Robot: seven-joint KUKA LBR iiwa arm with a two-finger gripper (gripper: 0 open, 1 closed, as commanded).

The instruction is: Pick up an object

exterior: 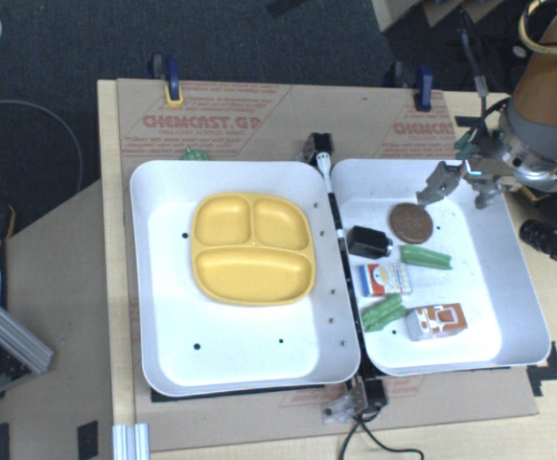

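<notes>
Two shallow white bins sat on the tabletop [259, 113]. The left bin [163, 333] held one yellow three-compartment plate [253, 248]. The right bin [508, 286] held six small things: a brown disc [411, 222], two green pods, a black block [367, 242], two cartons. The jaws [462, 186] hung spread above its far edge, holding nothing.

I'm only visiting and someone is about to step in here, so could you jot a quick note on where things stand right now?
Hand: over the top edge of the right bin, with nothing visibly between its fingers; whether they are open or shut is unclear.
Things: in the right bin lie a brown disc, a black block, two green pieces, a red-and-white packet and a small carton. The left bin holds a yellow divided plate.
Done: nothing picked up yet.
Left: lower onto one object, the brown disc being nearest, grip and lift.
</notes>
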